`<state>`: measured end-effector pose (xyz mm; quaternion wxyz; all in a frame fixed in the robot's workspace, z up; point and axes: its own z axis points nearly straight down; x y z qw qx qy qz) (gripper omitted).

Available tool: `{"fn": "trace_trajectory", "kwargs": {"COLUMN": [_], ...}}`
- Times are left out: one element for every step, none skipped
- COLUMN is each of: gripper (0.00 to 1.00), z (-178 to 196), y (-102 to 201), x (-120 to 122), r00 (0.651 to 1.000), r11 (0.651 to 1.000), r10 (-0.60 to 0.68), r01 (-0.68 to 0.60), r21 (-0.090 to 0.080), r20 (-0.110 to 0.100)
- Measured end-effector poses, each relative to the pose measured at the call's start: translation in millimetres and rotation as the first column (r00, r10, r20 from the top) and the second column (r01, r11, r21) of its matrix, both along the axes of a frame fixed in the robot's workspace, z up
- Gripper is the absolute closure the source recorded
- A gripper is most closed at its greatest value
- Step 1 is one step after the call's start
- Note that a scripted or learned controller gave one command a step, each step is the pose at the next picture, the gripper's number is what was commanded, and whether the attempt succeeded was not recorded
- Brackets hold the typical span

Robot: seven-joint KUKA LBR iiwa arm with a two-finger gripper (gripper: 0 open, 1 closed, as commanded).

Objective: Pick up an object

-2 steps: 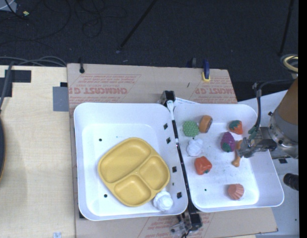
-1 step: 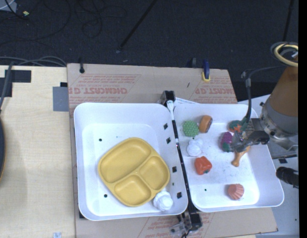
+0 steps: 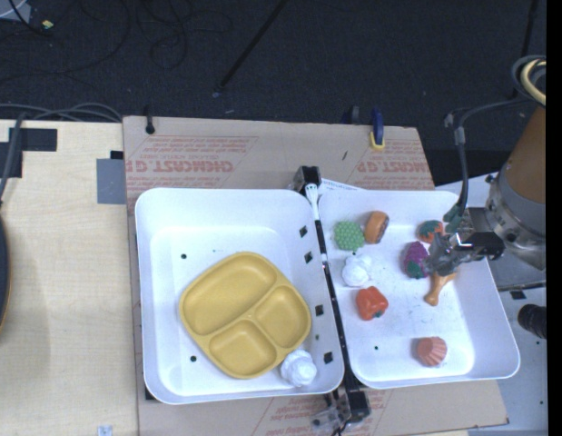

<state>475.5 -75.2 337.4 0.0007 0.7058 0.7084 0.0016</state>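
Inside the left bin (image 3: 162, 243) lies a yellow tray (image 3: 244, 314); tool (image 3: 447, 254) grip state unclear over right bin (image 3: 480, 352).

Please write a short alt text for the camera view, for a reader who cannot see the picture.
A grey robot arm reaches from the right, its tool low over the right bin among small toy foods: a purple piece, a red pepper, a green ball. The left bin holds a yellow divided plate and a small white object.
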Motion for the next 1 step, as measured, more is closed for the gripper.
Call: {"fn": "trace_trajectory", "kwargs": {"gripper": [1.0], "z": [38.0], "y": [23.1], "x": [0.5], "r00": [1.0], "r11": [1.0], "r10": [-0.001], "r01": [0.001], "r21": [-0.001], "r20": [-0.002]}}
